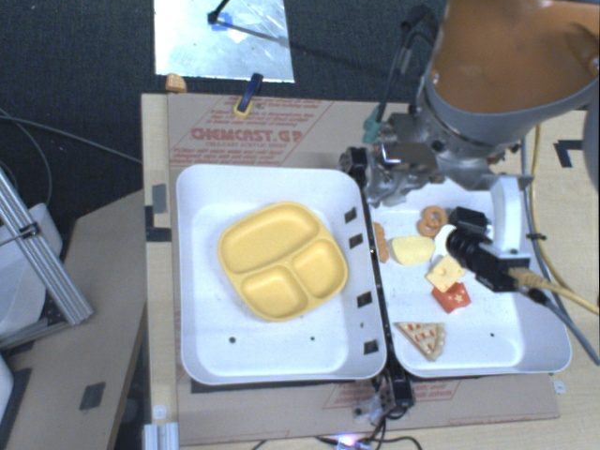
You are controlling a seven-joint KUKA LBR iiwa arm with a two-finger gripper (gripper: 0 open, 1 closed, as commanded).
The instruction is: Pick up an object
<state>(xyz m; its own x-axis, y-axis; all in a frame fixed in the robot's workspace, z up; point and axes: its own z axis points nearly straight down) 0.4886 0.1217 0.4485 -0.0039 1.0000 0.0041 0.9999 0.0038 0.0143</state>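
The right bin holds several toy food pieces: a brown pretzel ring, a pale yellow lump, a yellow cheese wedge, a red piece, a pizza slice and an orange stick by the divider. The grey and orange arm hangs over the bin's back part. My gripper sits low at the bin's back left corner, just behind the pretzel ring and the orange stick. I see nothing held in it.
In the left bin lies a yellow divided tray. A black and white fitting with cables reaches over the right bin beside the cheese wedge. A foil sheet and a small blue and yellow tool lie behind the bins.
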